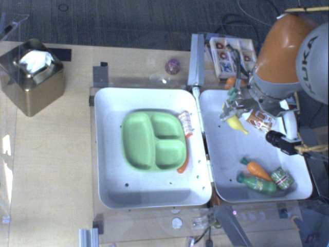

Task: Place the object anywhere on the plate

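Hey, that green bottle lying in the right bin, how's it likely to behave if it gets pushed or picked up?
The green bottle lies on its side, so a sideways push would probably roll it. It looks like smooth toy plastic, likely light and a bit slippery. The carrot and a small can appear to touch it, so they may get dragged along.

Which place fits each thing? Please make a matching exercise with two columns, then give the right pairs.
Things:
1. green plate
2. carrot
3. green bottle
4. banana

Places:
A. right bin, just under the gripper
B. left bin, middle
C. right bin, near its front edge
D. right bin, just behind the bottle

Pairs: 1-B, 2-D, 3-C, 4-A
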Controlling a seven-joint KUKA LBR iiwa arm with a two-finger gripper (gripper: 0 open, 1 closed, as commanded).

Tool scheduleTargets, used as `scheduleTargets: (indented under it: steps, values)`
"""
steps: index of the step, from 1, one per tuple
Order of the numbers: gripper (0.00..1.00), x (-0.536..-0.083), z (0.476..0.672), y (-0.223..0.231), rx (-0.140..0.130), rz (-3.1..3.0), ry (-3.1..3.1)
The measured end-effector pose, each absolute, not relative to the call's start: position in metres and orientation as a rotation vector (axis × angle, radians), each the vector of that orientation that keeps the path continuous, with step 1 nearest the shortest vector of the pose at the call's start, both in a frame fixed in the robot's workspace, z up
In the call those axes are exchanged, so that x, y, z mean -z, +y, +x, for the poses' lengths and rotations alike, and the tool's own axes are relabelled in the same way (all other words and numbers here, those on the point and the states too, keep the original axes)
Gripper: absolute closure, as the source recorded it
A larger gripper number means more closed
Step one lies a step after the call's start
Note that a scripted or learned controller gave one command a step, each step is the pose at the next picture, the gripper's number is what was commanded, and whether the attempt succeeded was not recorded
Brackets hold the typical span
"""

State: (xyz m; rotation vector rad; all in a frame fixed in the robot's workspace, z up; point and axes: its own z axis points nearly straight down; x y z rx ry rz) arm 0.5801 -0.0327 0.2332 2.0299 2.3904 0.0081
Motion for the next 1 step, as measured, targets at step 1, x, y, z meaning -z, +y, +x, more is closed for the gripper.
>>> scheduleTargets:
  steps: [1]
  values:
    - [1.00, -0.1872, 0.5660, 0.0418, -0.006, 1.802, 2.569]
